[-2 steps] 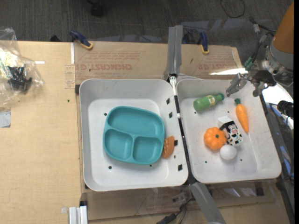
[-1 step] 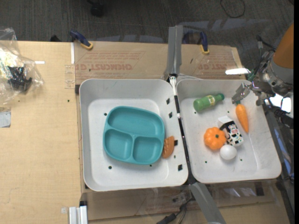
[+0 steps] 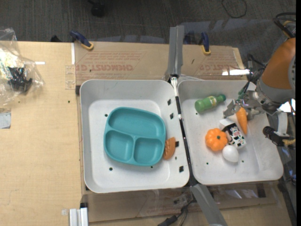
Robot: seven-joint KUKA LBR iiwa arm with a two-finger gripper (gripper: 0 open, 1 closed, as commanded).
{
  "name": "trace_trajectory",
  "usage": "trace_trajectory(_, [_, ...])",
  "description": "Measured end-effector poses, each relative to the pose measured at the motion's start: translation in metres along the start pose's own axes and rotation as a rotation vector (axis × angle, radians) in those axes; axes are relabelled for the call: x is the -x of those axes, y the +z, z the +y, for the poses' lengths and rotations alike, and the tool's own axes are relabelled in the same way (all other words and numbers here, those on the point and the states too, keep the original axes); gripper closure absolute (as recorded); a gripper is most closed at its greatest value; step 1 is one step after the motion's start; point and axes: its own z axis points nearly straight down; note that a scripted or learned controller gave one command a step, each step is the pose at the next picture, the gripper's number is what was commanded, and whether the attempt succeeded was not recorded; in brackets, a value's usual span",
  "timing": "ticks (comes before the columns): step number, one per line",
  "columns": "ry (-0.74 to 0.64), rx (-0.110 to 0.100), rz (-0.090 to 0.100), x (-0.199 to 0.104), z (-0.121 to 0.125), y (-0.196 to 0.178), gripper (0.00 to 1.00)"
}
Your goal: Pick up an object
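Note:
My gripper [image 3: 240,109] hangs over the upper right part of the right bin [image 3: 263,173]. An orange carrot [image 3: 242,120] points down from it, its top end caught between the grey fingers [image 3: 232,109]. Just below the carrot lie a black-and-white toy [image 3: 235,135], an orange pumpkin [image 3: 216,140] and a white egg [image 3: 230,153]. A green bottle [image 3: 209,102] lies on its side to the gripper's left.
The left bin [image 3: 94,173] holds a teal divided plate [image 3: 135,136] with a small brown pastry [image 3: 169,148] against its right edge. A plastic bag [image 3: 14,74] sits on the bench at far left. Cardboard and clamps line the back.

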Motion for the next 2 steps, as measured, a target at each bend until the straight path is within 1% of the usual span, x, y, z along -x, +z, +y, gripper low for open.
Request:
trace_trajectory(1, [0.002, 0.004, -0.004, 0.002, 0.001, -0.011, 1.0])
trace_trajectory(2, [0.146, 0.005, -0.009, -0.077, 0.021, -0.114, 1.0])
